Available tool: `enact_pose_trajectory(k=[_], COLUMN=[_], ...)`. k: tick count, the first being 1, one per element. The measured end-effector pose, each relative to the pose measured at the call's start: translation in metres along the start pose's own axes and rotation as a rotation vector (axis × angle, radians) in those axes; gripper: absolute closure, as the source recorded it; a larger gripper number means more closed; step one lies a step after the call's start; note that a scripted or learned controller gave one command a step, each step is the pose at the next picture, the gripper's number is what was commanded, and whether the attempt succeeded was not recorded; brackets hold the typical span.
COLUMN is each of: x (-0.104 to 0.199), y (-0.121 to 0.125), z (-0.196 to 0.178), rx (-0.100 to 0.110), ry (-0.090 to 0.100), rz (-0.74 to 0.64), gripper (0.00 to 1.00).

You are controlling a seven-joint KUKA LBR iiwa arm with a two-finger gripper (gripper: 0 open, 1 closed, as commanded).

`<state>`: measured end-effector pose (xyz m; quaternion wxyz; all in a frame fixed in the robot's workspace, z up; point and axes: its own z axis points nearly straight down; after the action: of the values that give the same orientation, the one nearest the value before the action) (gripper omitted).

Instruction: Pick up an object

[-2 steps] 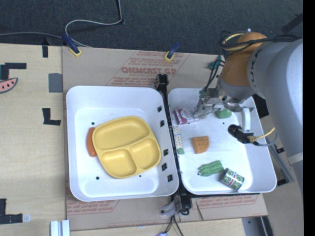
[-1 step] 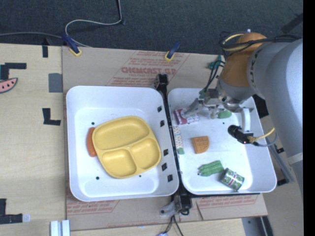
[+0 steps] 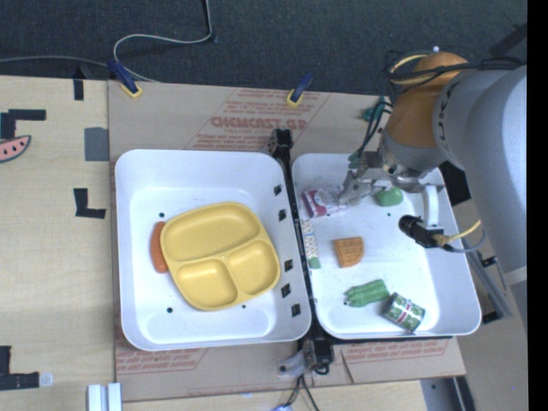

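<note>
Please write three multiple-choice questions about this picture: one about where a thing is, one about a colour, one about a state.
1. Where does the yellow divided tray lie?
A. left bin
B. right bin
C. on the cardboard

2. What colour is the band above the arm's wrist?
A. blue
B. orange
C. white

3. How does the green can rest?
A. upright
B. on its side
C. stacked on the waffle

Answers: 1 A, the tray sits within the left bin. 2 B, the band is orange. 3 B, the can lies on its side near the right bin's front corner.
</note>
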<state>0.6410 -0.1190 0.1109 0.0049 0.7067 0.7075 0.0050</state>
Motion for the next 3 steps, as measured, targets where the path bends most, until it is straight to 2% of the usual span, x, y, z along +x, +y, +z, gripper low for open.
enact_pose_trajectory(k=[1, 2, 3], x=[0.000, 0.004, 0.003], y=[0.000, -0.049, -0.048], z=[0.000, 0.024, 0.014], rx=[0.000, 0.012, 0.009], ry=[0.000, -0.001, -0.003], rz=[0.000, 0.001, 0.001], gripper=[0.00, 0.00, 1.00])
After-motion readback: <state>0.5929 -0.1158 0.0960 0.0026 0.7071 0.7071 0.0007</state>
